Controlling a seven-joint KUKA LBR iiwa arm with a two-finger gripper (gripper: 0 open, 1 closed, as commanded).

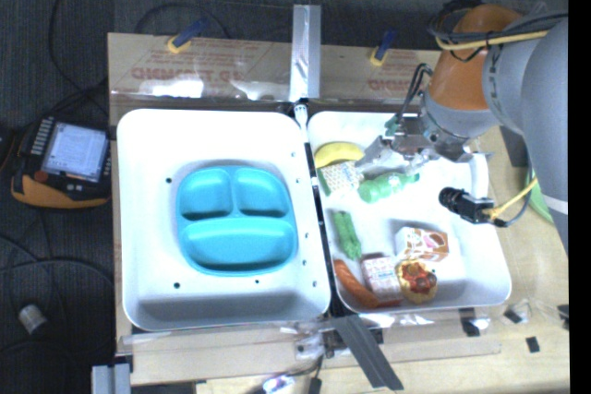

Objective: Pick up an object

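My gripper (390, 161) hangs low over the upper part of the right bin (489, 263). Directly under it lies a green bottle (388, 188). To its left are a yellow banana (338, 149) and a green-and-white packet (338, 178). Whether anything is in the gripper is hidden by the wrist. Lower in the same bin lie a green pickle (348, 233), an orange carrot (352, 287), a small red-and-white box (379, 270), a red-and-yellow fruit (416, 280) and a white carton (424, 243).
The left bin (148, 291) holds a blue divided tray (236, 217). A metal divider post (306, 51) stands behind the seam between the bins. A black cable connector (462, 203) hangs off the arm over the right bin's right side.
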